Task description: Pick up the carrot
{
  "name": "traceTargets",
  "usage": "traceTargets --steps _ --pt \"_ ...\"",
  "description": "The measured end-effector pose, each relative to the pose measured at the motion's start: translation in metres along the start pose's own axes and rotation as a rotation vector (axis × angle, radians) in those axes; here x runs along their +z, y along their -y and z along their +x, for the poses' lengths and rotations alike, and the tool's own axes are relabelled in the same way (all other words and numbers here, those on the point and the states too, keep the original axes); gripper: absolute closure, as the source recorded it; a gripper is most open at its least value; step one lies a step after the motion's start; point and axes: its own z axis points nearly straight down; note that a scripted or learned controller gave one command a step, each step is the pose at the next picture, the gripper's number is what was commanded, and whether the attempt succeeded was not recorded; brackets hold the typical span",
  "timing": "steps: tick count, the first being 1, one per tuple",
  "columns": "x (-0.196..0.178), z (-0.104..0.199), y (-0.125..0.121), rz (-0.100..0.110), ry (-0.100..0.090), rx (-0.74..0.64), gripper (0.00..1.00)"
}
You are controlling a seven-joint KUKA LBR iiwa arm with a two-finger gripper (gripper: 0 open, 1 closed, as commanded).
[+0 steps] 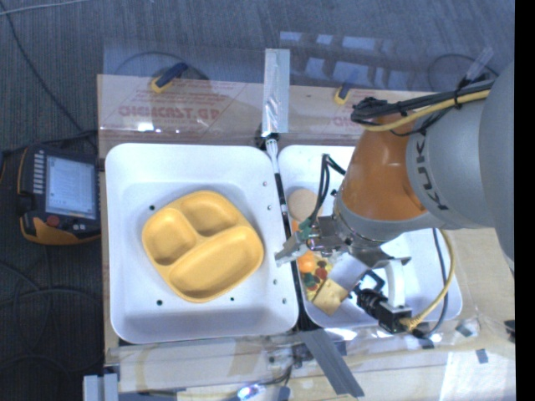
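Note:
A small orange piece that looks like the carrot (308, 264) lies in the right bin (447, 295) near its left wall, partly hidden under the gripper. The gripper (303, 247) hangs low over the bin, directly above and touching or nearly touching the orange piece. The arm's orange band and grey wrist (380, 186) cover most of the bin's middle. I cannot tell whether the carrot is between the gripper's parts.
A beige egg-shaped object (300, 200) lies just beyond the gripper. A tan block (329, 296) and small green and red bits (313, 281) sit on the near side of the carrot. The left bin (125, 170) holds a yellow divided plate (203, 245).

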Motion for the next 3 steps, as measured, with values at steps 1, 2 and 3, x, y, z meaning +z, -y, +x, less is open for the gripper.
traceTargets --steps 1,2,3 --pt "-0.025 -0.047 -0.060 -0.003 0.003 0.124 0.00" --pt "0.000 0.004 -0.010 0.002 0.001 0.385 0.00" --pt "-0.005 0.004 -0.010 0.009 0.002 0.385 1.00"
